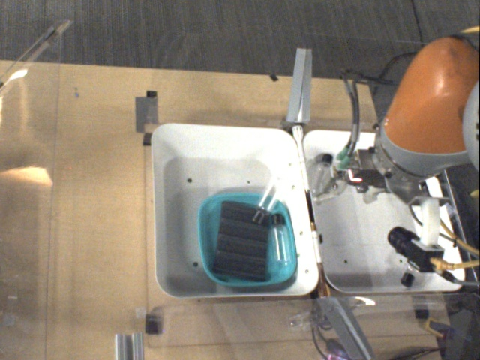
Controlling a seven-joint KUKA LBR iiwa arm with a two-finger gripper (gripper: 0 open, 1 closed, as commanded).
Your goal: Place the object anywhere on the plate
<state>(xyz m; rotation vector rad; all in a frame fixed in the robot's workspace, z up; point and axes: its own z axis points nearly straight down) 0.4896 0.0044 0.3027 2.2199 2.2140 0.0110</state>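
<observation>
so, two shallow white bins sit side by side on the wooden tabletop. the left bin holds a teal plate, which lies in the bin's lower half, toward five o'clock of its floor. on the plate rests a dark ribbed block, tilted slightly, covering most of the plate's middle. a clear plastic tube-like object lies along the plate's three o'clock side, just beside the block, and a thin clear part sticks up from the block's one o'clock corner toward the bin's back wall. the exact shape of this clear object is hard to make out against the teal.

the right bin has the arm over it. the arm's orange band and grey wrist hang above the bin's twelve to two o'clock region. the end effector sits near the bin's eleven o'clock corner, close to the divider between the bins. it looks pale and glassy here, and i cannot tell whether it is wide or narrow, nor whether anything is in it. a black connector with cables shows at four o'clock of the right bin, below the wrist. a grey metal bar stands at twelve o'clock between the two bins.
</observation>
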